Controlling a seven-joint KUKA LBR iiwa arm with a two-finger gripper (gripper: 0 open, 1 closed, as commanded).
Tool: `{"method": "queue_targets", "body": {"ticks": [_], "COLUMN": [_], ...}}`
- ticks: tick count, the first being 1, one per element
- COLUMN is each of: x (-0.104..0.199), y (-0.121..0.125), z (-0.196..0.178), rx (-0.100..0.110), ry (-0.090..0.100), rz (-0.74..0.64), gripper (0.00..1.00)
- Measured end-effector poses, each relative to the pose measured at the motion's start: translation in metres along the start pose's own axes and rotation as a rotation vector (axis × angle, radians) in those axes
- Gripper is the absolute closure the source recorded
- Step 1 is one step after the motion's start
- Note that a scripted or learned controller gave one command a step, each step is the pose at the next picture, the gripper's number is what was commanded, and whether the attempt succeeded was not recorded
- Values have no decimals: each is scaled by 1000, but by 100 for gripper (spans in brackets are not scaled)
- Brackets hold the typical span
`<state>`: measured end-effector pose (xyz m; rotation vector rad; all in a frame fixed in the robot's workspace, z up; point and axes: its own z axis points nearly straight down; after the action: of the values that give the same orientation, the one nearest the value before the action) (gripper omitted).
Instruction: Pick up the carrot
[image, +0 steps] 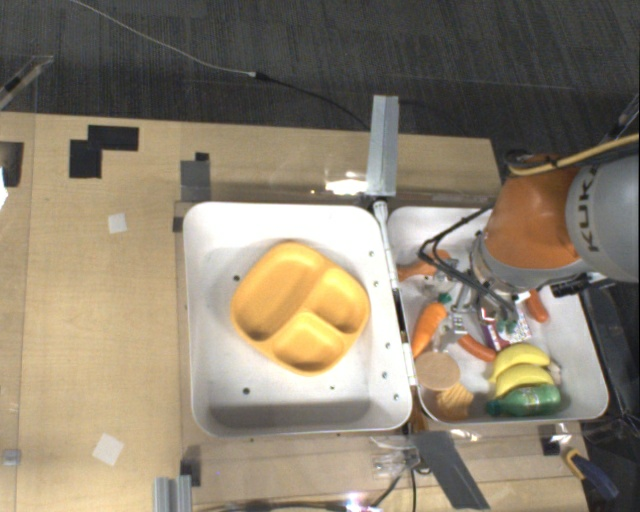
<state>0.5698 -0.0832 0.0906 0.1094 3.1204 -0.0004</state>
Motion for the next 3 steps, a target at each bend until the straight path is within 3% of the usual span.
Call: {"method": "queue_targets", "body": {"ticks": [2,3], "x": [13,6], "y": [-3,1], "z": [0,0], "rx": [2,-2], "ry": [3,3], "rz": [254,-91], "gripper": [0,0]}}
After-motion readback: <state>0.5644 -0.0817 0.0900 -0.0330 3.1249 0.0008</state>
